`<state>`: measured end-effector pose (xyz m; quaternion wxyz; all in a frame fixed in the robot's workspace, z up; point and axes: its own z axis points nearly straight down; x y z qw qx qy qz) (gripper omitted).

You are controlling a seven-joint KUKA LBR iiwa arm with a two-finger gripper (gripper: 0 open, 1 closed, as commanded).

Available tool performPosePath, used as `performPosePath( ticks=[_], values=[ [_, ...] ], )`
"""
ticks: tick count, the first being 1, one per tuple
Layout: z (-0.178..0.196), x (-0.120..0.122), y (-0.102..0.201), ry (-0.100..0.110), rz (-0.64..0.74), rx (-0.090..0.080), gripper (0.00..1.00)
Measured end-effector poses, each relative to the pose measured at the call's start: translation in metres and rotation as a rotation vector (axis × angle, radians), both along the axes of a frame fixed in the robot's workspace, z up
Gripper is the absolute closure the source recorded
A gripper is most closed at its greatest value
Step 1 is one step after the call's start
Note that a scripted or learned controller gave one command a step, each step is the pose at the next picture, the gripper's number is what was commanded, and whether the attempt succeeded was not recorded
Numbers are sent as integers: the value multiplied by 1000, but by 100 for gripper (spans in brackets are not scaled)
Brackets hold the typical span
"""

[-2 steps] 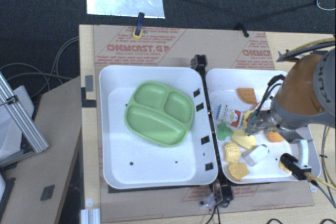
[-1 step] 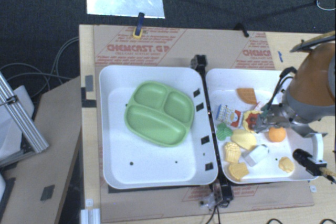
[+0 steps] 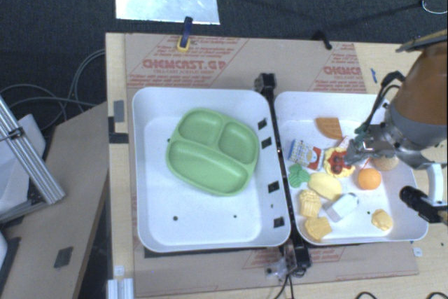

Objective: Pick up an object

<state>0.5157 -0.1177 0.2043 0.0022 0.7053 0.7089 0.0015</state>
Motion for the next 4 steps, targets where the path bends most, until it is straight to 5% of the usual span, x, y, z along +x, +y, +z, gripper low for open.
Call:
performPosePath(
  ticks=[1,4],
  values=[
    [21,1,0,0,0,0,100],
    [19,34,155,2,6,3,100]
  ],
)
